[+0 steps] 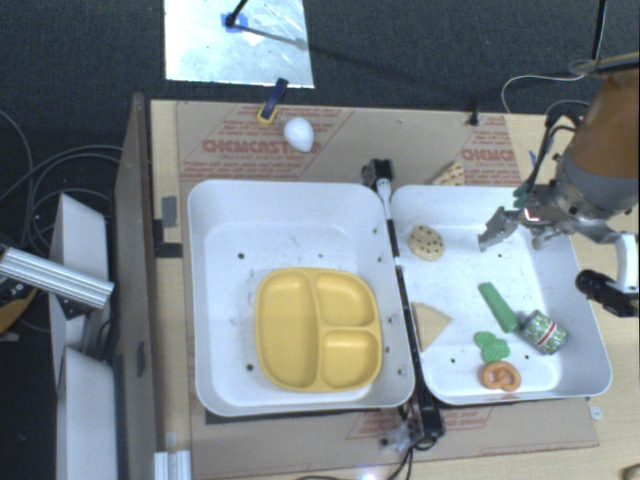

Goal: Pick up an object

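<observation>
The right bin (575, 268) holds several small things: a speckled cookie (426, 241), a tan wedge (430, 323), a green stick (497, 306), a green leafy piece (491, 346), an orange pretzel (499, 375) and a small patterned can (543, 332). My gripper (522, 230) hangs over the upper part of this bin, right of the cookie and above the green stick. Its fingers (496, 230) are spread open with nothing between them.
The left bin (225, 218) holds a yellow divided plate (318, 328). Behind the bins on the cardboard lie a white egg (298, 133), a blue and yellow item (271, 102) and a cracker (450, 175). A black part (607, 293) juts in at the right bin's edge.
</observation>
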